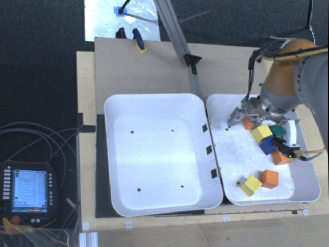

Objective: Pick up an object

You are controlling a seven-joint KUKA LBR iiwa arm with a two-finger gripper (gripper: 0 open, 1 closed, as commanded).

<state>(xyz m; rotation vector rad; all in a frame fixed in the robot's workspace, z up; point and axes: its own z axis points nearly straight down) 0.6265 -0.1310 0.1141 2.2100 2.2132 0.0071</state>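
Nearest the lens, at lower left, a pendant (26, 192) rests on the dark floor with its cables looped beside it, parked clear of the bench so nothing snags the arm. Next comes the left bin (157, 153), a white tray with bare floor, likely kept as a drop zone. Hinge clips join it to the right bin (231, 153), where the blocks sit: a yellow cube (251, 184) touching an orange cube (269, 178) near the front, and a cluster further back of yellow (262, 133), blue (267, 145), green (278, 130) and orange pieces. The gripper (245, 116) hangs low over that cluster's left edge, fingers spread apart, with a small orange block (249, 122) just at them, seemingly the chosen target, not yet gripped.
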